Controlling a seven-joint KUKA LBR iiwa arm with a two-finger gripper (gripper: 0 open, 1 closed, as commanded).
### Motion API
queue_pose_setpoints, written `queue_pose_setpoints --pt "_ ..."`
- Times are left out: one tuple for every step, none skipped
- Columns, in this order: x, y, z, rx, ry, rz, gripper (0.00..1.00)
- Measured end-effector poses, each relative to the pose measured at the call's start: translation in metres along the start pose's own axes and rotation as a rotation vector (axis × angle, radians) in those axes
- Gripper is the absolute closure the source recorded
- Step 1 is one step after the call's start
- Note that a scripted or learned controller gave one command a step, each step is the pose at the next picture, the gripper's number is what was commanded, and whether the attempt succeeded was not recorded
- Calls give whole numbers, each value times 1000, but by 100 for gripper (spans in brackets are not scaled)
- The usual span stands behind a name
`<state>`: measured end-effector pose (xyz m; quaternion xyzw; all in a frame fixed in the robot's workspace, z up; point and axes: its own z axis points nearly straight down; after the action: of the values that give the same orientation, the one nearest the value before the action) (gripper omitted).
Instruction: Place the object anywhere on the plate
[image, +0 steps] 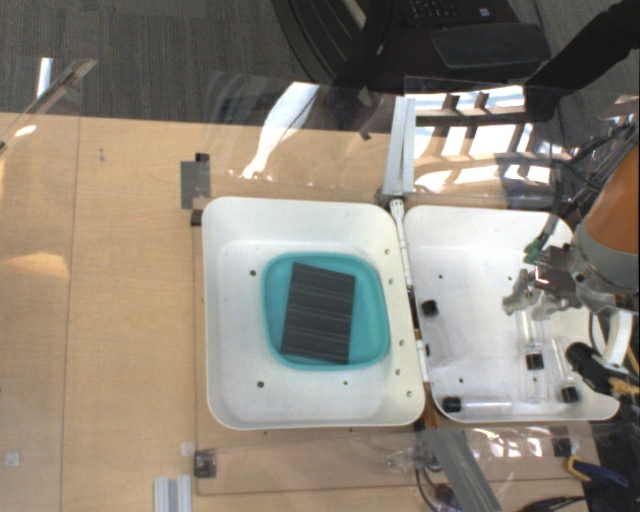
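1. In the left bin (225, 330) you see one teal plate (372, 325) with one dark ridged block (319, 312) lying on it.
2. Over the right bin (470, 250), one gripper (535, 352); whether it is clenched or released, you cannot tell.

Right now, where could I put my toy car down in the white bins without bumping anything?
The right bin has bare floor between the middle divider and the gripper. In the left bin, only the white strip around the teal plate is bare. The dark grey ribbed block covers most of the plate. It's crowded at the right bin's right side, by the arm.
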<state>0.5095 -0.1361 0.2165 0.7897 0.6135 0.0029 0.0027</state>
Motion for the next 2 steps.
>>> queue_pose_setpoints --pt "92 90 23 2 0 -104 100" --pt "166 49 32 5 1 -167 100"
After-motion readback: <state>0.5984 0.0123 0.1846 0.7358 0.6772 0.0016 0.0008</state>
